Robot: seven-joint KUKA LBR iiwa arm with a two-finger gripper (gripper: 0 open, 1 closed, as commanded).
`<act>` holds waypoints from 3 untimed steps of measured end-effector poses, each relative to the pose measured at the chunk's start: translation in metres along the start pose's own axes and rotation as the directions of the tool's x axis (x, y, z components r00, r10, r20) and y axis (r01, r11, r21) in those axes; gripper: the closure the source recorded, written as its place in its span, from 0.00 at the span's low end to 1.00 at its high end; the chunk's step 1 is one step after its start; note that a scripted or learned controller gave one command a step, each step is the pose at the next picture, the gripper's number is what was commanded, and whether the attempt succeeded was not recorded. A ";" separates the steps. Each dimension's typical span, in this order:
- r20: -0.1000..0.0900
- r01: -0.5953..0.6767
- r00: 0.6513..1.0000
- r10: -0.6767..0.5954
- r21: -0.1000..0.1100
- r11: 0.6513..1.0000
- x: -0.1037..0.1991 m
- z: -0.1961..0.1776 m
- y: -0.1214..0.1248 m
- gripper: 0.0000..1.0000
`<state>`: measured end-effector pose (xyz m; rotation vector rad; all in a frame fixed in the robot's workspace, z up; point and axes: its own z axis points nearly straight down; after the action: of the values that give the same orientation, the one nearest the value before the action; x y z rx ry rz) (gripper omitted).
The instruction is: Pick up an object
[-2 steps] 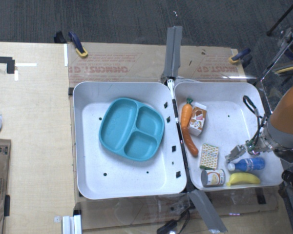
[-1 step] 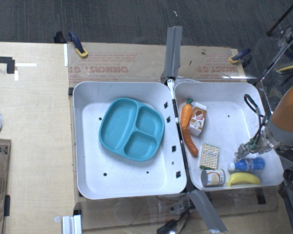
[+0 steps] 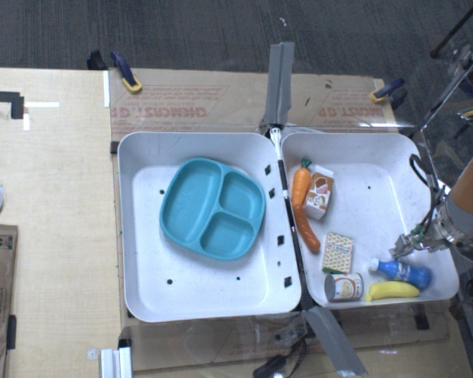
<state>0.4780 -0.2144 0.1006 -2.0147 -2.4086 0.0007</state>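
The gripper hangs low over the right-hand side of the right bin, and how far it is opened cannot be told from this angle, nor does anything show in its grasp. The nearest candidate for picking looks to be the blue bottle, lying on its side just below and slightly inward of the tool, its white cap toward the bin's middle and its long axis running roughly left to right; a short drop toward the near wall would bring the tool onto it. Just beneath the bottle lies a yellow banana, nearly parallel and close against it, so a grasp there risks catching both. Further left in the same bin sit a small can, a patterned packet, a small carton, a carrot and a sausage. The left bin holds a teal divided plate, well apart from the tool
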 end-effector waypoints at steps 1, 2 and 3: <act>-0.003 0.002 1.000 -0.002 0.001 1.000 0.001 0.000 0.000 0.00; 0.000 0.003 1.000 -0.003 -0.001 1.000 0.001 -0.008 0.002 1.00; 0.001 -0.019 1.000 0.019 0.001 1.000 0.072 -0.108 0.013 1.00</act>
<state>0.4786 -0.1411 0.2087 -2.0369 -2.3897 0.0033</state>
